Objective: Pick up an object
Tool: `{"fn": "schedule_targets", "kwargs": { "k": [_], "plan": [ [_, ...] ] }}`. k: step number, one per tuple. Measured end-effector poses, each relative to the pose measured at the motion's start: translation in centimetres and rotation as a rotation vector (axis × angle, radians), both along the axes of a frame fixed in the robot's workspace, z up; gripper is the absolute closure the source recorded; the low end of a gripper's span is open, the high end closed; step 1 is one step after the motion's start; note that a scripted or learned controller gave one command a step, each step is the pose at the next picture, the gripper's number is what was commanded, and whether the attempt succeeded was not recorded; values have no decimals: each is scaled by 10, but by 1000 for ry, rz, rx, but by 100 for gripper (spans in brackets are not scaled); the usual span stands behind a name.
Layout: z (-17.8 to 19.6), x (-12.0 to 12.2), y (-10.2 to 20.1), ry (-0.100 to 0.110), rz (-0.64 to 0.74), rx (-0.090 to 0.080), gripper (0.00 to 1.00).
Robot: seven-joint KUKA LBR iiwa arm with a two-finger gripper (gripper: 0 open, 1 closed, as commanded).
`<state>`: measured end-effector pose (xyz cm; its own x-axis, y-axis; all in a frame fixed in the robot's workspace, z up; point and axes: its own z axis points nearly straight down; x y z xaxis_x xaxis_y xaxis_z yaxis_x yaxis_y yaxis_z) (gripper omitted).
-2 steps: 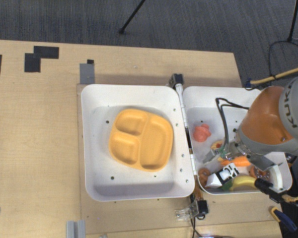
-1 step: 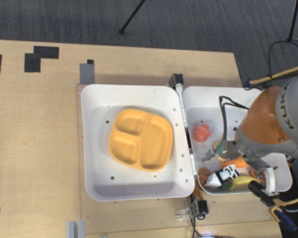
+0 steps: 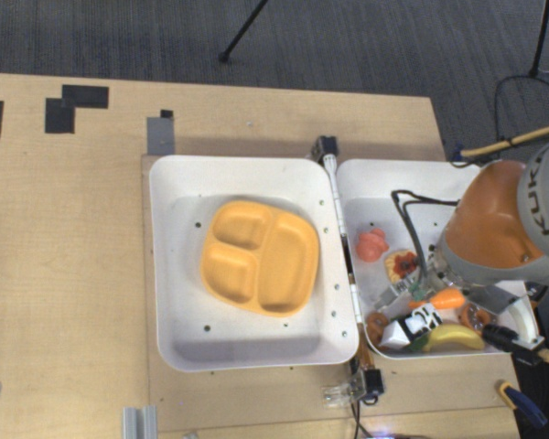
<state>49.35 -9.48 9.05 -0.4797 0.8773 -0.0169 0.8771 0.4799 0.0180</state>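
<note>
The right bin holds a pile of small toy foods along its near edge. A pink piece lies at the bin's left-middle, with a red and yellow piece beside it. An orange carrot-like piece, a black and white item, a yellow banana and a brown piece crowd the front. My gripper reaches down from the right, its tip just above the pile next to the orange piece. The orange wrist band hides much of the bin's right half.
The left bin carries an orange divided tray in its middle. A black cable loops over the right bin's far part. The bench stretches to the left, with black markers at its far edge.
</note>
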Motion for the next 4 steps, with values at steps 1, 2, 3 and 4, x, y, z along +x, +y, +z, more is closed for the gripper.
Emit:
{"fn": "schedule_targets", "kwargs": {
  "k": [1, 2, 3, 4],
  "plan": [
    [29, 88, -1, 18, 110, 4, 0],
    [-3, 136, -4, 19, 173, 4, 0],
    [32, 43, -35, 21, 84, 4, 0],
    [-3, 87, -81, 19, -111, 8, 0]
  ]
}}
